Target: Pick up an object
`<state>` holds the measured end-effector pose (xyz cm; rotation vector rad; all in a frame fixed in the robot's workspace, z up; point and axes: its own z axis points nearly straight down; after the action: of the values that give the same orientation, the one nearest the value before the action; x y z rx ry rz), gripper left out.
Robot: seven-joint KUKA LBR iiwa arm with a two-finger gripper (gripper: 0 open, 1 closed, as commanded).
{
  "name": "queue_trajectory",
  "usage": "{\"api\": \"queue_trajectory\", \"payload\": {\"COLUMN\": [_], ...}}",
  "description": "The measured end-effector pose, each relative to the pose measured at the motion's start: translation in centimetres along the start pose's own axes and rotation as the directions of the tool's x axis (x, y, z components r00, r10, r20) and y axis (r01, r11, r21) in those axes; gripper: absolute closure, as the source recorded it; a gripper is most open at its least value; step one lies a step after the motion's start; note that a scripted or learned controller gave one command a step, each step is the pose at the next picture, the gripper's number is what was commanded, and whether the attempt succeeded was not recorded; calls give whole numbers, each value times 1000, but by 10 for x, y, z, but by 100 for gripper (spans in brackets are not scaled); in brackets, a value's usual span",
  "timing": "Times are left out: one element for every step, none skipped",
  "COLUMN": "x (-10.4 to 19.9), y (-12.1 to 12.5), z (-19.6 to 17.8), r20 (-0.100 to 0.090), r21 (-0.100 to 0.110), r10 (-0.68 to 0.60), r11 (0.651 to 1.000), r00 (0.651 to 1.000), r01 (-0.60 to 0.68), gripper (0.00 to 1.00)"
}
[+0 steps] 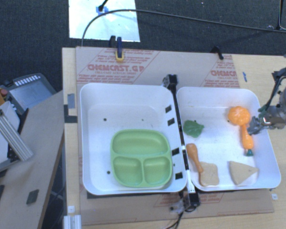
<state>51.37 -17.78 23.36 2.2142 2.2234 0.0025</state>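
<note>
On the bench, the left bin (93, 128) held a green divided tray (142, 157). The right bin (214, 99) held an orange rattle (242, 123), a tan wedge (241, 172), a drumstick on toast (202, 166) and a green leaf (193, 128). The gripper (255, 126) hung at the right rim, just beside the rattle; jaw state could not be determined. Risk: descending off-centre could nudge the rattle's round head aside, so the jaws close on nothing.

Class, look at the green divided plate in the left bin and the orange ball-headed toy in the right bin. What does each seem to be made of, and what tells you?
Green plate: probably moulded plastic, evenly coloured with a soft sheen on its ridges. Orange toy: likely plastic or rubber, bright and smooth; too small to tell which.
</note>
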Motion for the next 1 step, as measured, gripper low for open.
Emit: {"api": "queue_trajectory", "payload": {"x": [61], "y": [-3], "z": [-2], "r20": [-3], "r21": [2], "r10": [-4], "r11": [1000], "r00": [1000], "r01": [4], "gripper": [100]}}
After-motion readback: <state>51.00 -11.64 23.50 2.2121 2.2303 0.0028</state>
